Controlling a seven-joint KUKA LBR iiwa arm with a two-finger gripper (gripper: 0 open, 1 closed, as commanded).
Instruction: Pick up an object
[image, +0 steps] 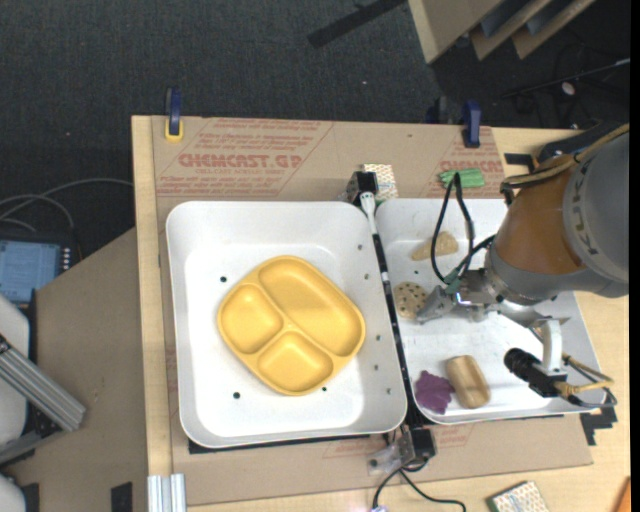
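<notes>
Left bin (190, 300) holds a yellow divided plate (290, 323); right bin (520, 408) has a cookie (408, 297), purple toy (433, 391), tan block (467, 380). Can't tell the gripper (440, 303) state.

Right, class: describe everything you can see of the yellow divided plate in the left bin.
The yellow plastic-looking divided plate is a rounded, glossy tray with three compartments: one larger at the upper right, two smaller at the left and bottom, parted by raised ridges. It lies flat and upright, turned at a slant, roughly in the middle of the left shallow white bin, resting on the bin's floor. Nothing lies in its compartments, and nothing else touches it.
</notes>
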